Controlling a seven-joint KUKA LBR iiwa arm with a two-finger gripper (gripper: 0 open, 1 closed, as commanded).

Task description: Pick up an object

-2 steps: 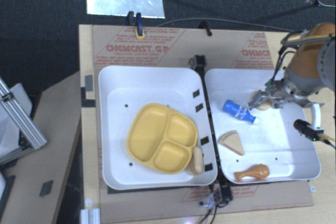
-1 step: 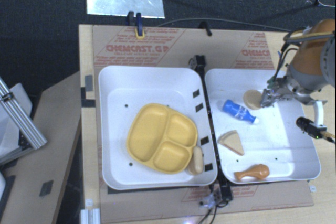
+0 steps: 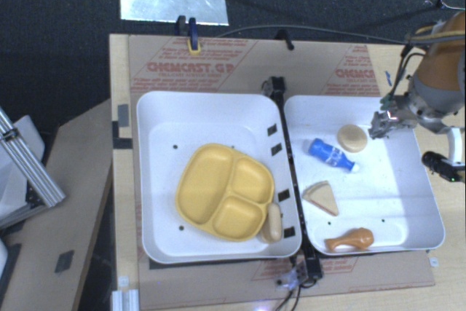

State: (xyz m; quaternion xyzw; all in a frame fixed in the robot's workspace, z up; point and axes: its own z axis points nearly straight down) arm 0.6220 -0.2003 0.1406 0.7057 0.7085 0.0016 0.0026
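Taking the divider between the two bins as the mark: left of it lies one yellow compartment tray, with one pale bread roll tucked against its near corner. Right of it sit four loose things, likely candidates for picking: one blue bottle, one wedge of sandwich, one drumstick, one round bun. Just beyond the bun hangs the gripper, carrying nothing I can see; whether it is spread or closed I cannot tell.
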